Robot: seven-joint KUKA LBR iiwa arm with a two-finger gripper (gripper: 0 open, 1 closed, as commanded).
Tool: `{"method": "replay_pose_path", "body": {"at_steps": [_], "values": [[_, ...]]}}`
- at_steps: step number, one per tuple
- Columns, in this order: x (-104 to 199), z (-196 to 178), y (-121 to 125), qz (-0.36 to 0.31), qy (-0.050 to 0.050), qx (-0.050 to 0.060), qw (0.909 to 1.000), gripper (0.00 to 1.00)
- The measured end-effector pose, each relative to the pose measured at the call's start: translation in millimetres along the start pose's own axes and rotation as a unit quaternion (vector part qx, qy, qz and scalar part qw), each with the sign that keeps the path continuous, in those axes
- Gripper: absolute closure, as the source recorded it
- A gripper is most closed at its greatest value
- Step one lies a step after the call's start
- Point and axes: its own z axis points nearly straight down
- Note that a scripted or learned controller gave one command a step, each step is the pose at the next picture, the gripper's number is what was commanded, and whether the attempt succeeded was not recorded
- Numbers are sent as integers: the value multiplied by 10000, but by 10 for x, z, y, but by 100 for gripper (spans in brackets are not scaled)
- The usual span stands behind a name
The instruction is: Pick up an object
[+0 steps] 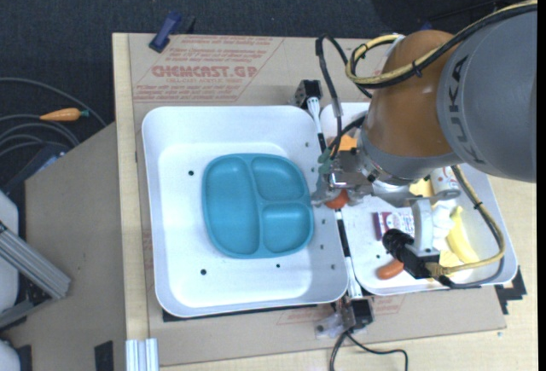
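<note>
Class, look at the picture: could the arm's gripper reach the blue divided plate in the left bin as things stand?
Probably yes. The blue divided plate lies uncovered in the left bin, nothing on or over it, and the gripper hangs beside its right edge.

Tabletop (213,62) is tan board with red CHEMCAST lettering along its far side. Left bin (171,275) sits mid-tabletop; right bin (499,271) butts against it. Blue clip (166,31) lies on the tabletop's far left corner. Orange carrot-shaped thing (61,114) lies off the tabletop's left edge, on dark carpet beside grey cables (26,143).
</note>
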Motion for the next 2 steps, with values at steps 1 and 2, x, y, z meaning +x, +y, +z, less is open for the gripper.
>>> {"method": "replay_pose_path", "body": {"at_steps": [1, 2], "values": [[61, -266, -206, 11, -9, -16, 10000, 100], [614, -587, -205, 5, -8, -18, 10000, 100]]}}
